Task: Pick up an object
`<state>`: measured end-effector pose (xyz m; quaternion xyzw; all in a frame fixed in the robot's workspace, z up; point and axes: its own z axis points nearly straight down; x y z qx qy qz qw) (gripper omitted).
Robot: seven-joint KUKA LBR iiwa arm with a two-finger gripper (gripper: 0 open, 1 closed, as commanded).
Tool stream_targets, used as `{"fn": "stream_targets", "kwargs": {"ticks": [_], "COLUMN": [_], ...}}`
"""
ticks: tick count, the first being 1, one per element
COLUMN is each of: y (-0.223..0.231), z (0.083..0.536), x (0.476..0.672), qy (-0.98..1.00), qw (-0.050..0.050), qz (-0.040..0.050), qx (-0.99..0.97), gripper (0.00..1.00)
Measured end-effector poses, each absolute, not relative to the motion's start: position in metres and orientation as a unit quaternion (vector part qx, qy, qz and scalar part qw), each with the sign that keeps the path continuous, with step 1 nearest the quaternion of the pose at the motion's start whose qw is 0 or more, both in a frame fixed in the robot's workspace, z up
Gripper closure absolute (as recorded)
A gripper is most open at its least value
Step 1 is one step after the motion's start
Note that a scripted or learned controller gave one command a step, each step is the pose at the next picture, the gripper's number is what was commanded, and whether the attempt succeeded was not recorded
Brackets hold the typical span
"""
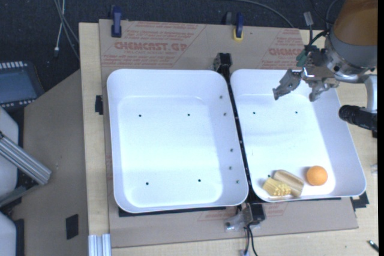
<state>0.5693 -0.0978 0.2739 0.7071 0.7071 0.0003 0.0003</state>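
An orange ball (317,175) lies near the front right corner of the right bin (282,129). Just left of it sit a tan bread-like piece (290,178) and a yellow corn-like piece (275,188), touching each other. My gripper (298,89) hangs over the back of the right bin, well behind these objects. Its two fingers (284,87) are spread apart and nothing is between them.
The left bin (174,141) sits beside the right one on a cardboard sheet (156,45) held by blue clamps (116,18). A black clip (223,62) stands between the bins at the back. Cables run along the dark floor behind.
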Motion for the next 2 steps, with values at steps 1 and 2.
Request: {"fn": "stream_targets", "kwargs": {"ticks": [1, 2], "y": [-0.091, -0.021], "z": [0.179, 0.188], "x": [0.519, 0.481], "qy": [0.707, 0.709], "qw": [-0.003, -0.001], "qz": [-0.0024, 0.0007], "qx": [0.707, 0.705], "gripper": [0.0, 0.0]}}
